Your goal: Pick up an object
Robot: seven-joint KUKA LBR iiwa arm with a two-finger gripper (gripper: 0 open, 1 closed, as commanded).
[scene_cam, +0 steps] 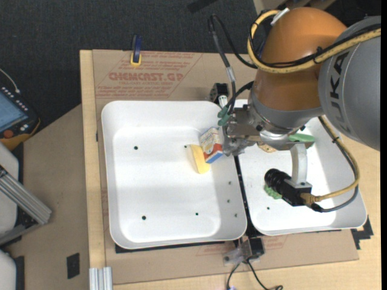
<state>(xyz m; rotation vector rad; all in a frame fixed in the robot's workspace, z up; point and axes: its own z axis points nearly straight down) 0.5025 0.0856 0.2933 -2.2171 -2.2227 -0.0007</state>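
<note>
Grasp step in hand. Small red-white-blue cardboard carton (211, 144) sits just right of pale yellow wedge block (200, 159), against it. Jaws down right of wedge too, at carton; open or closed, cannot tell. Next, likely: secure carton, lift clear.

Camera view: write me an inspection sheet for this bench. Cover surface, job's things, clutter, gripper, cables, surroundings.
Surface: left bin and right bin, both white, side by side on a cardboard sheet with red lettering.
Job's things: yellow block and small box close together in the left bin, near its right wall; green piece in the right bin, partly hidden by the arm.
Clutter: clip on the cardboard's far edge.
Gripper: gripper low over the wall between the bins, right beside the small box; grasp not discernible.
Cables: black cable runs down to the wrist; thin wire at the near edge.
Surroundings: dark carpet, metal rail, screen on the left.
</note>
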